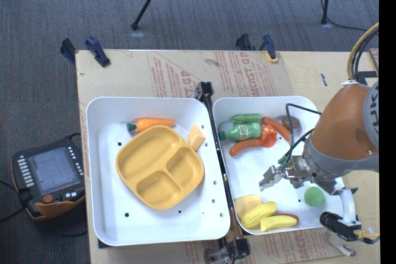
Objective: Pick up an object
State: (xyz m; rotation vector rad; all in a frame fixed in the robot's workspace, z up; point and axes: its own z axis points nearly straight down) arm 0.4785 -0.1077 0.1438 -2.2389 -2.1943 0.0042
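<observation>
The bench point(154, 68) carries two white bins side by side, with blue clamps point(96, 49) along its far edge. The left bin point(99, 195) holds a yellow divided plate point(159, 174) that fills most of its middle, turned at an angle. A toy carrot point(151, 124) lies along the far edge of this bin, just beyond the plate, and a small pale wedge point(196, 136) touches the plate's far right corner.

The right bin point(257, 102) holds the small toys. The arm point(346, 127), with its orange band, hangs over the bin's right side, and the gripper point(272, 177) sits low over the bare floor near the bin's middle; whether its fingers are spread or closed cannot be made out, and nothing shows between them.

Near the far edge of the right bin lie a green bottle point(241, 130), a green pepper point(247, 117) just behind it, a red sausage point(245, 147) in front of it, and another orange-red piece point(276, 128) to their right. At the near edge sit a corn cob point(258, 214), a pale yellow slice point(247, 203) touching it, and a banana point(278, 222). A green ball point(314, 196) rests near the right edge, beside the gripper's body.

A control pendant point(46, 176) lies on the floor left of the bench.
</observation>
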